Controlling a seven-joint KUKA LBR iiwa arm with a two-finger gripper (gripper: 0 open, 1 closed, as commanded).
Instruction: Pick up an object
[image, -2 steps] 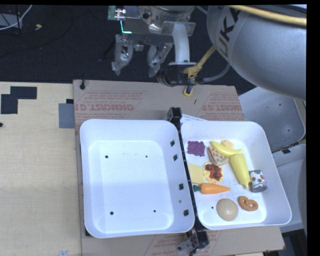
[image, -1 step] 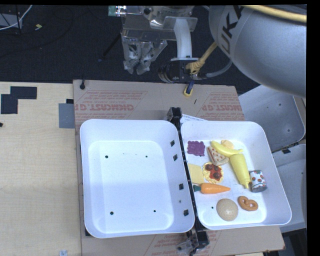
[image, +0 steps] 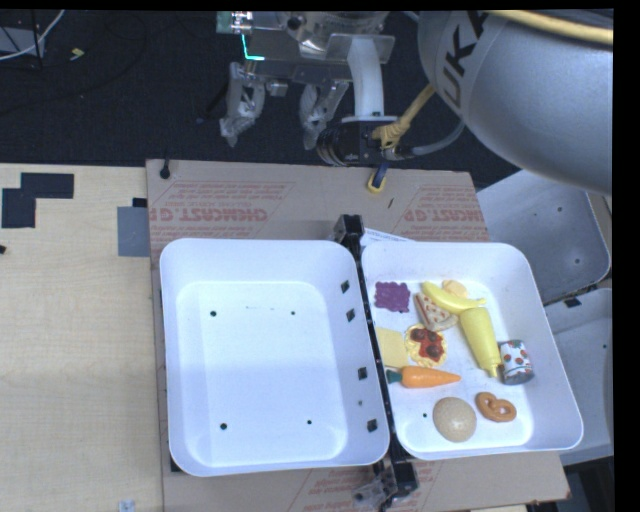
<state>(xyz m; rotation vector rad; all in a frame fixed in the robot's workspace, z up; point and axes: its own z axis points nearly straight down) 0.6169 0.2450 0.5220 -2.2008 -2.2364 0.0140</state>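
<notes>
Both bins (image: 255, 265): smooth, glossy white plastic. Board (image: 300, 205) beneath: matt brown cardboard. Gripper (image: 280, 125): seemingly bare metal.

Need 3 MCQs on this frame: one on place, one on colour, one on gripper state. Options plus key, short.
1. Where do the toy foods lie?
A. right bin
B. left bin
C. on the cardboard

2. What colour is the carrot?
A. purple
B. orange
C. white

3. Where is the gripper, and in what state?
A. shut on the carrot
B. pressed into the left bin
C. open, above the far edge of the bench, holding nothing

Key: 1 A, the foods all sit in the right bin. 2 B, the carrot is orange with a green tip. 3 C, the gripper hangs beyond both bins with its fingers apart and nothing between them.
</notes>
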